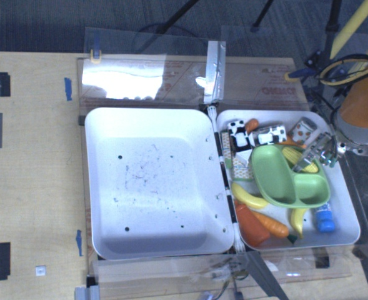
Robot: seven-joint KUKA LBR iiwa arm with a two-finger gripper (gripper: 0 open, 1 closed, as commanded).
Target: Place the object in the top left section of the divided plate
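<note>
The pale wooden desk carries two shallow white plastic bins set side by side. The left white bin shows a bare floor with faint scuff marks and a few small dark dots. The right white bin contains a crowded group of items. A light green divided plastic plate lies tilted on top of the other items, with its sections open to the camera. A yellow plastic banana lies just beside the plate's lower left edge, and a second yellow banana-shaped piece protrudes from under the plate's lower edge. An orange plastic carrot rests against a red-orange rounded item near the front wall of the bin. A small blue bottle-shaped item stands near the right front corner. A black-and-white patterned item and a black-and-white box lie near the rear wall, behind the plate. The grey arm with the orange band reaches in from the right, and the metal two-finger tool sits low over the upper right rim of the plate. Whether the tool's fingers are apart or together cannot be determined, and no item is visibly clamped between them. A clear plastic panel stands behind the left bin.
</note>
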